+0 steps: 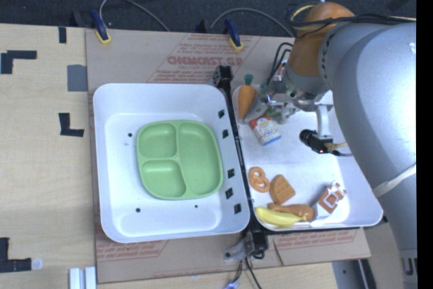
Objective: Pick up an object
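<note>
- A small boxy carton (266, 131), white with red and blue print, lies tilted in the right bin (304, 159), beside a smooth orange carrot (245, 99).
- My claw (272, 105) hangs just above the carton; whether it's spread or pinching, I cannot tell.
- My grey arm (375, 91) slants in from the right.
- A glossy green divided plate (180, 159) sits in the left bin (115, 112).

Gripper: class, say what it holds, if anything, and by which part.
Cannot be told. The gripper sits low in the right bin, by the carrot and just above the small carton, but no thing shows between its fingers.
</note>
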### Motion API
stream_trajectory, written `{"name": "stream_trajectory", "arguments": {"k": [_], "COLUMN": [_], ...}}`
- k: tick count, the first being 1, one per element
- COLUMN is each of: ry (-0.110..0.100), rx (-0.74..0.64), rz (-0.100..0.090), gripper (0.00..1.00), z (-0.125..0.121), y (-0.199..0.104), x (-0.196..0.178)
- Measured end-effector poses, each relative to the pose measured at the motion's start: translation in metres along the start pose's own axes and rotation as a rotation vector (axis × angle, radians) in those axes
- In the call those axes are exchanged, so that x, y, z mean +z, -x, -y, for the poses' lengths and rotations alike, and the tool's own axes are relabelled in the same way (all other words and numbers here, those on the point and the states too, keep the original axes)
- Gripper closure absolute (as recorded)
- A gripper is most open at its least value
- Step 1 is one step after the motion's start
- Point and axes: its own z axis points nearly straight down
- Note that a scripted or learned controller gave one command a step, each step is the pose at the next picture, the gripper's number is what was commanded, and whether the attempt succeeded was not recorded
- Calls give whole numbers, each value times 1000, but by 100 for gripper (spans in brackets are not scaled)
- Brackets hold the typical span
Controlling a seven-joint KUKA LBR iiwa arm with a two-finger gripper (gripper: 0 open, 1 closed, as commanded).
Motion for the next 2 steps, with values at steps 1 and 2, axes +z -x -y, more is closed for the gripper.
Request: {"name": "stream_trajectory", "arguments": {"k": [1,2], "ry": [0,1], "rx": [0,-1], "rz": [0,-7], "gripper": [0,0], "z": [0,-1], "y": [0,4], "x": [0,0]}}
